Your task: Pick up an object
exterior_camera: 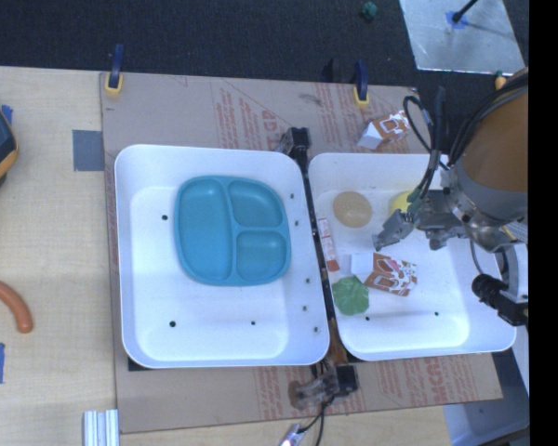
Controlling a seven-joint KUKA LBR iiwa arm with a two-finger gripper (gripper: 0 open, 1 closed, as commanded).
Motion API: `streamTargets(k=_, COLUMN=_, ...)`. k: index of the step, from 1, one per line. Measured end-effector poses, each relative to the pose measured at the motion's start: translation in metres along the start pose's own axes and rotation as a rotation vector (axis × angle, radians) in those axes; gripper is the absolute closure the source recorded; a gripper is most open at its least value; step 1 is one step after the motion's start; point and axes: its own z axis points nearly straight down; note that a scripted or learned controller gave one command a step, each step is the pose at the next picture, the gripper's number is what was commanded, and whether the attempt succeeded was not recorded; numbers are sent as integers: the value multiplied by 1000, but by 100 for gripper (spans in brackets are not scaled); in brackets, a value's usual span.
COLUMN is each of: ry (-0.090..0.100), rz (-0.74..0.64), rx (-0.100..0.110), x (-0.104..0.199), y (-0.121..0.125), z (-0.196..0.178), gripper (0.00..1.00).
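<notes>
One grey two-finger gripper [398, 230] hangs over the right white bin [446, 337], its fingers spread apart and holding nothing. Just below it lies a small brown and white printed packet [391, 274], which looks light and crinkly; I would take it across its narrow middle. A green crumpled soft piece [351, 295] lies beside.

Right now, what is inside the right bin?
In the right bin: a tan disc, a green lump, a red-and-white packet and a yellow thing partly hidden under the gripper.
</notes>
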Motion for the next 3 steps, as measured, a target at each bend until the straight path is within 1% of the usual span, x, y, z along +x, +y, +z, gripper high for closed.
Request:
streamTargets(k=1, ry=-2, rz=0, rx=1, x=-26, y=44, z=72, gripper=0)
streamTargets(k=2, ry=-1, rz=0, rx=1, x=-39, y=32, z=138, gripper=0)
streamTargets(k=3, ry=0, rz=1, rx=0, x=-74, y=139, z=136, gripper=0)
